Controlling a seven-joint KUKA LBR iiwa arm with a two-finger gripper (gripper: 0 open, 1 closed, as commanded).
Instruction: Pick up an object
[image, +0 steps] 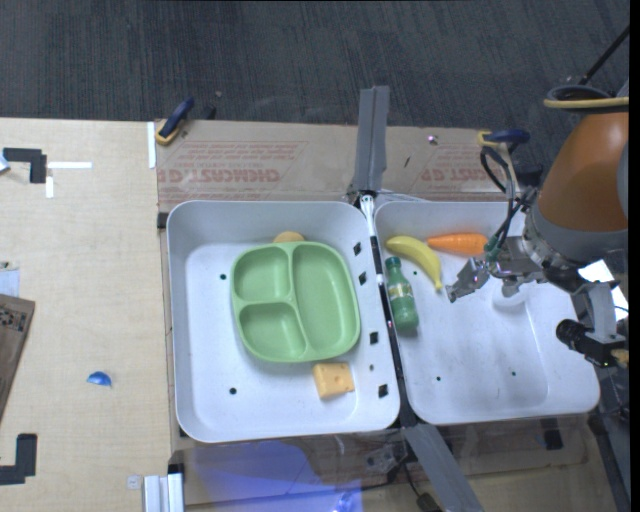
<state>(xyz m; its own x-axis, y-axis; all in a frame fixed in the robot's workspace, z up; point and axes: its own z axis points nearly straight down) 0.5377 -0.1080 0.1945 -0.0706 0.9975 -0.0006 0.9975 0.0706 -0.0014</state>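
1. A pale wooden bench (80, 330) stands on dark grey carpet, with a strip of printed brown cardboard (260, 165) lying along its far edge behind two shallow white bins set side by side.
2. The left bin (195, 330) holds a green divided plate (296, 300) with three compartments, lying flat near the middle.
3. A small yellow-orange rounded thing (289, 238) peeks out just behind the plate's far rim; what it is cannot be told.
4. A yellow wedge of toy cheese (334, 380) lies just beside the plate's near edge.
5. In the right bin (500, 385), a green bottle (402, 296) lies along the left wall, its cap pointing to the far side.
6. A yellow banana (417, 257) lies just beside the bottle's cap end, and an orange carrot (457, 242) lies close behind the banana near the far wall.
7. The grey arm with its orange band (590, 180) reaches in over the right bin's right side.
8. The gripper (470, 280) sits low over the bin floor, near the banana's tip and the carrot's right end; its fingers look slightly parted, with nothing visible between them.
9. A small blue object (98, 379) rests on the bench well to the left of the bins.
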